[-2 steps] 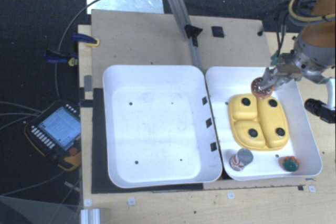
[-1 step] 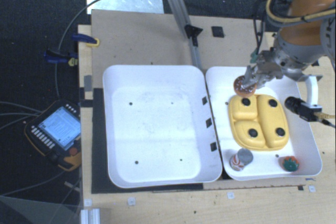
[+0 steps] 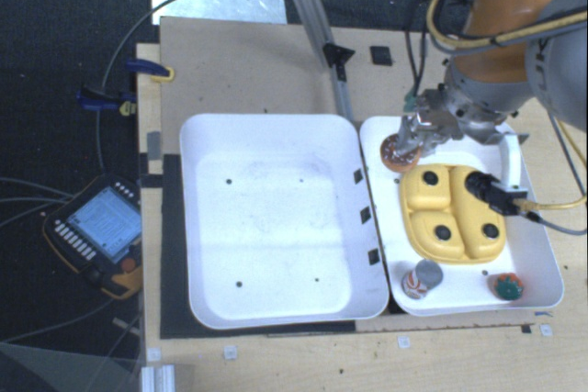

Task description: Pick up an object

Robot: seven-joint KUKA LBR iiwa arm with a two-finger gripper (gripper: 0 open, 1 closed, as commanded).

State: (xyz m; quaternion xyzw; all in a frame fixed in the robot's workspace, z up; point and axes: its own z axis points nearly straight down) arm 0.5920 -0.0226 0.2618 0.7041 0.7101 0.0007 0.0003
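Observation:
My gripper (image 3: 411, 139) hangs low over the back left corner of the right bin (image 3: 548, 263). Directly under and just left of it lies a small brown round object (image 3: 396, 154), partly covered by the gripper. A large yellow moulded piece (image 3: 448, 212) with four rounded lobes and dark holes fills the middle of that bin. A small grey and red object (image 3: 422, 277) lies near the front left of the bin. In the front right corner rests a green and orange ball (image 3: 508, 286).
The left bin (image 3: 268, 216) stands beside the right one, their rims meeting at a divider with black clips (image 3: 366, 214). A grey pole (image 3: 312, 9) slants in from the back. A teach pendant (image 3: 96, 229) lies off the bench at the left.

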